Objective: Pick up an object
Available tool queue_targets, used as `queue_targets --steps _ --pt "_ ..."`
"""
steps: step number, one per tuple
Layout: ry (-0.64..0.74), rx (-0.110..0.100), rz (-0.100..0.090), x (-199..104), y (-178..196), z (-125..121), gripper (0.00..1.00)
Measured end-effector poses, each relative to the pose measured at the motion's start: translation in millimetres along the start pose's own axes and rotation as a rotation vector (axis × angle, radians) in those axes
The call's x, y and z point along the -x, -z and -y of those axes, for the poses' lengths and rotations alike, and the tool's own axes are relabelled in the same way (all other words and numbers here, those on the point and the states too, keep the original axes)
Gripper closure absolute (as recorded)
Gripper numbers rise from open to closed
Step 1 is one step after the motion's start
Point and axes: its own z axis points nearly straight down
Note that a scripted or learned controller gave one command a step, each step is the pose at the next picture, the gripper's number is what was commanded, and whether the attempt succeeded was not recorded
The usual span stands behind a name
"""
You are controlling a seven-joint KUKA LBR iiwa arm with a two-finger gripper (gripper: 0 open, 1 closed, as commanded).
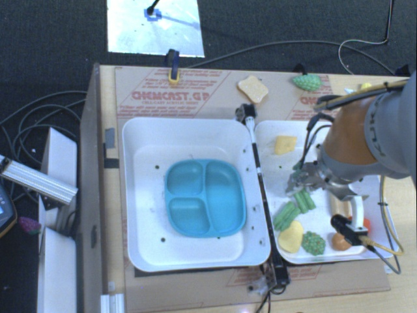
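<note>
Your grey arm with the orange band (355, 139) reaches in from the right and hangs over the right-hand shallow white bin (273, 134), with the gripper (301, 182) low over a cluster of toy food. From this slanted view you cannot tell how its pincer stands — the wrist hides it, and nothing is visibly held.

The likeliest target is the ridged green plastic vegetable piece (305, 201) just below the gripper, lying beside a second longer green pod-shaped piece (285, 215). Touching or nearly touching those are a smooth yellow rounded toy (291, 237) and a bumpy green broccoli-like toy (313, 243). A pale yellow cheese-like wedge (285, 145) sits apart near the bin's far side.

Judge these pieces as light, stiff, hollow plastic — slick on the smooth faces and apt to skid or roll when nudged. Take the ridged green piece across its narrow width, near its middle, where the ridges may give some bite. Crowding is the risk: a finger landing on a neighbour will push the pile aside.

The left-hand white bin (140, 142) carries a blue sectioned plastic plate (205, 197).
</note>
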Motion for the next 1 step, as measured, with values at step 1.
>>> queue_targets --steps 1 --pt "0.003 0.003 -0.001 -68.0 123.4 -58.5 1.0"
